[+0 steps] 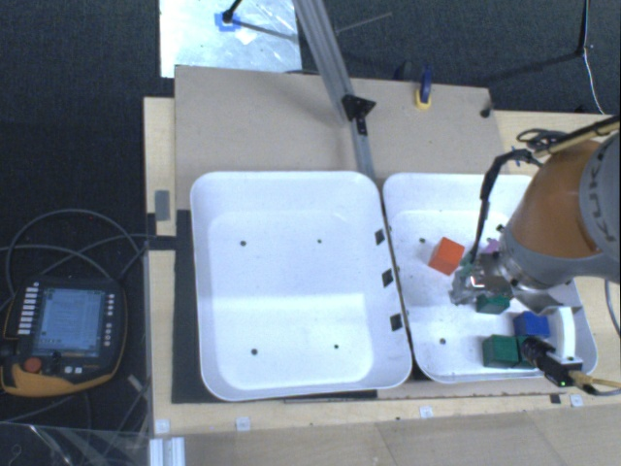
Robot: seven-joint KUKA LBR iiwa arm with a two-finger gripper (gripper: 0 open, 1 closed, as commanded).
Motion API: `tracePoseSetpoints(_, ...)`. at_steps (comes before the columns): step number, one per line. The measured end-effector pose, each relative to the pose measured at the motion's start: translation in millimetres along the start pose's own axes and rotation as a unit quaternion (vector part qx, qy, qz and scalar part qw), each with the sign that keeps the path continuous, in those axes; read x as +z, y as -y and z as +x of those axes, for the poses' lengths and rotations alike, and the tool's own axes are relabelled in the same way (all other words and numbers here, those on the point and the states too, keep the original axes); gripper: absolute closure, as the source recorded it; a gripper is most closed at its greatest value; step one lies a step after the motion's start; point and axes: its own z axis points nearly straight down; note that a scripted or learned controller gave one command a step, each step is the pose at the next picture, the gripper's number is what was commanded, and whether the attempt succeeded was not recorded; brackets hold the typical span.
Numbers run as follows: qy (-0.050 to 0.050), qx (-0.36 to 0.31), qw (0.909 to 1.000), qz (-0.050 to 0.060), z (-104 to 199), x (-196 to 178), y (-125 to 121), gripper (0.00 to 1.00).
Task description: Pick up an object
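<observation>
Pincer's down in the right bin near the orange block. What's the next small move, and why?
Probably a short shift toward the orange block before any grasp. The pincer sits low in the right bin, just beside that block, and I see nothing between its tips. A green block and a blue one lie farther off, near the front edge.

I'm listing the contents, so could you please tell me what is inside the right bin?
The right bin holds an orange block, a green block and a blue block. The arm covers part of it, hiding whatever lies underneath.
</observation>
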Motion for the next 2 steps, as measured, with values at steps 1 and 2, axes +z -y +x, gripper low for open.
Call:
tracePoseSetpoints(1, 0.000, -0.001, 1.0000, -0.002, 3, -64, -3, 1.00)
tracePoseSetpoints(2, 0.000, -0.001, 1.0000, 0.001, 2, -75, -5, 1.00)
